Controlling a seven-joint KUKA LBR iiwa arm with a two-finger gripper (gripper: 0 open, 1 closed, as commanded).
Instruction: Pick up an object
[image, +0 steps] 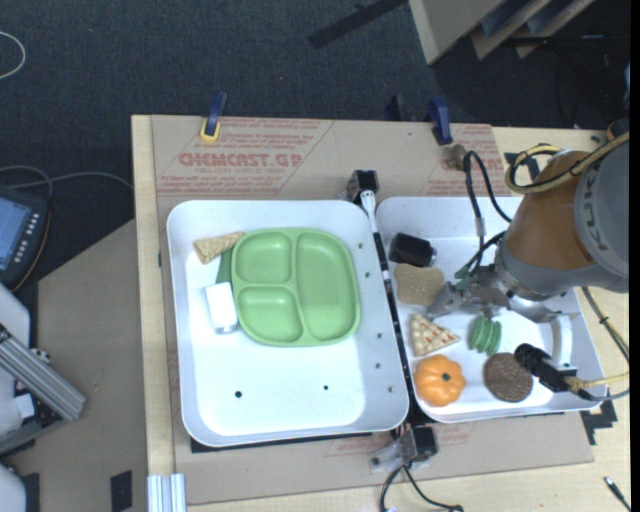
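You are looking down on a brown bench (300, 150) carrying two white bins side by side. The arm (570, 225), grey with an orange band, reaches in from the right over the right bin (420, 212), and its gripper (478, 297) hangs low above the middle of that bin. You cannot tell from this angle whether the end effector is spread or closed, and nothing can be seen held in it.

In the left bin (290, 400), the green divided plate (297, 286) lies in the far half, toward the bin's right wall. A tan triangular cracker (216, 246) sits at the far left corner, touching the plate's edge, and a small white block (221, 306) lies just beside the plate's left rim.

In the right bin, the orange pumpkin (440, 380) rests at the near left corner. A dark brown round patty (508, 378) lies near the near edge, right of the pumpkin. A tan bread slice (419, 285) is against the left wall, with a black block (411, 249) just beyond it. A pizza slice (433, 334) lies between the bread and the pumpkin. A small green piece (486, 334) sits just below the gripper.
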